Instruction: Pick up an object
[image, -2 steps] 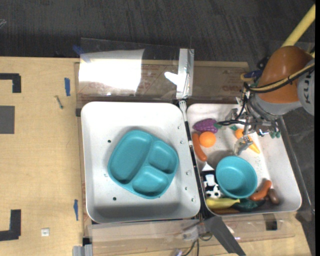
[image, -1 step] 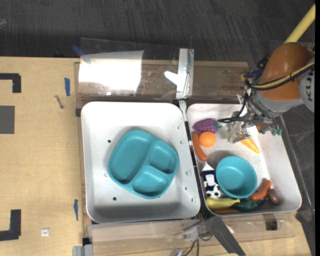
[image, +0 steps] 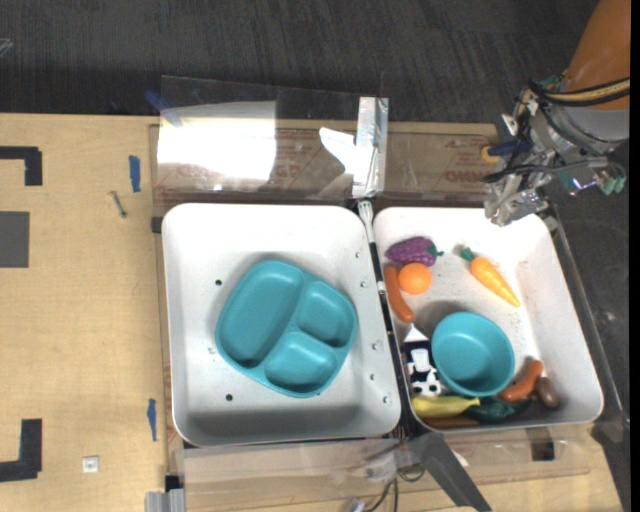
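**Two bins, one plate, one bowl, a scatter of toys**

Two shallow white bins, glossy plastic with rounded corners: left bin (image: 185, 240) and right bin (image: 575, 345), touching along the middle.

In the left: one teal plate (image: 287, 326), smooth, rounded, split into three compartments.

In the right, all the small pickable pieces:
- one teal bowl (image: 472, 352), round and deep
- one purple toy (image: 412, 250), bumpy, green-stemmed
- one orange ball (image: 414, 278) just below it
- one tapered carrot (image: 490, 277)
- one black-and-white block (image: 422, 368) beside the bowl
- one curved yellow banana (image: 445, 405) at the near wall
- one reddish sausage shape (image: 522, 380)

Above the right bin's far right corner: one gripper (image: 515, 205), metallic, cabled. Spread of the claw impossible to tell.
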